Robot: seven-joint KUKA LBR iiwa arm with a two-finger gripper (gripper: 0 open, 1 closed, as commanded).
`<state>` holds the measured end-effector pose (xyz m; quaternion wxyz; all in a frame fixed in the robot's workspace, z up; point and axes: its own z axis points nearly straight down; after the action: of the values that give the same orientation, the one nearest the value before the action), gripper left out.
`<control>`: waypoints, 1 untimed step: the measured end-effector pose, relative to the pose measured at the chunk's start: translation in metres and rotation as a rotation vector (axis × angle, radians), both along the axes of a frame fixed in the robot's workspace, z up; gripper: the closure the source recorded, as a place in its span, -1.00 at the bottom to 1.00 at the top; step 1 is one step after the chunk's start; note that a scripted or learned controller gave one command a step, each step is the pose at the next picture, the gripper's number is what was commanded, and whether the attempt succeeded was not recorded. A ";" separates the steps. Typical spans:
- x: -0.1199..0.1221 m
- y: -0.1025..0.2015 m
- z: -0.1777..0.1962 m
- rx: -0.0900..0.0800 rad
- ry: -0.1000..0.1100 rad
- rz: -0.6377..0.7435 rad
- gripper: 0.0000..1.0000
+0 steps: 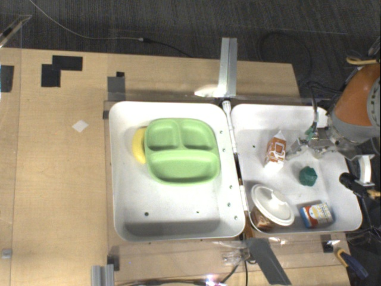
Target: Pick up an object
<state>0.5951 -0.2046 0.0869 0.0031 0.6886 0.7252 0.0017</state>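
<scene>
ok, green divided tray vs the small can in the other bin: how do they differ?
Size: the green tray is far larger than the can.
Place: the tray lies in the left bin, partly covering a yellow object; the can lies on its side near the right bin's lower right corner.
Look: the tray is plain green with three compartments; the can is blue-ended with a printed label.
Shared: both rest untouched, apart from the gripper.

A pale wooden bench [59, 177] fills the left and centre, with black square markings [61, 69] near its far left corner and a small pale tag [80, 126] lying on the bare wood. A metal bracket [228, 67] stands at the far side of the bench. Beyond the bench lies dark carpet [178, 11], crossed by a thin cable [89, 36].
</scene>
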 end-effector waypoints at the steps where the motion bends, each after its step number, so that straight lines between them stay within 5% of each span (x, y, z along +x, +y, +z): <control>1: -0.056 -0.001 0.001 0.001 0.001 0.005 -1.00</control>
<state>0.5388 -0.2054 0.0876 0.0024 0.6866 0.7270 0.0019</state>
